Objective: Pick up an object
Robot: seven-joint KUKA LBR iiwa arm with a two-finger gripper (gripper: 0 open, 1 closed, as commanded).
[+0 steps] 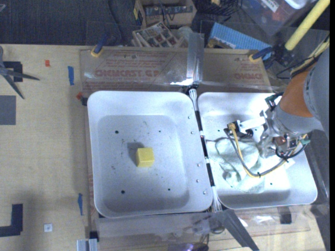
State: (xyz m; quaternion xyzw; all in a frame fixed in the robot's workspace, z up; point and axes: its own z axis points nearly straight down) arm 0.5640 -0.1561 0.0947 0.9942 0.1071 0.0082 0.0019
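Gripper [264, 144]: low over the right bin [309, 192], centre-right of its floor; the wrist and arm lead off to the view's right. Jaw state: cannot be determined, since the wrist body and attached hardware hide the tips from above. No obj. is seen held. Nearest item: a pale crumpled item [245, 167], greenish-white, possibly film or cloth (material uncertain). It lies on the right bin floor just beside the gripper, toward the view's lower left; contact w/ the gripper cannot be confirmed. Next outward: a yellow block [145, 157] in the left bin [94, 109], near the centre of that floor, resting flat and apart from all walls. It is well apart from the gripper, across the ridge where the two bins meet. Governing relation: the block lies toward the view's left of the jaws and slightly lower in frame. It looks approx. cubic, so no long axis to align with; its sides sit slightly skewed to the bin walls. Assessment: the pick is not yet made. The crumpled item is the closer candidate but is low-contrast and prob. limp, so a pinch may slip. The block is rigid w/ clear faces but req. a traverse over the ridge.
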